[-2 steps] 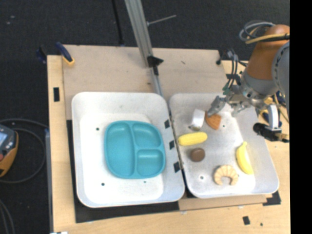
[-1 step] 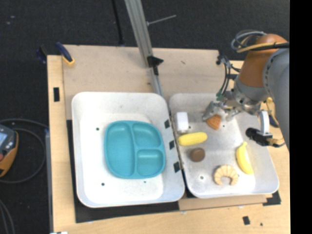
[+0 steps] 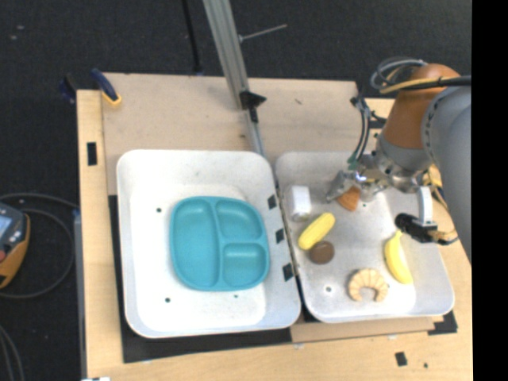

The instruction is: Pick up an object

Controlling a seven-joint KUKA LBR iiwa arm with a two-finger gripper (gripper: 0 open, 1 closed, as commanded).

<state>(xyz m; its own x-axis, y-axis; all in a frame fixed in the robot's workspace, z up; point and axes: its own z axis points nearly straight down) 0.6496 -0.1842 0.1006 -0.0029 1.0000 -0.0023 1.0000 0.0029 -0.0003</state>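
You see the gripper point(image 3: 350, 187) low over the right bin point(image 3: 432, 296), at a small orange-brown object point(image 3: 348, 200) near the bin's far side. Whether the object sits between the fingers, I cannot tell. I judge this as the grasp step; next it needs a firm closing, then a straight lift.

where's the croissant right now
The croissant lies in the right bin, near its front edge. The banana is just to its right and the brown ball up to its left.
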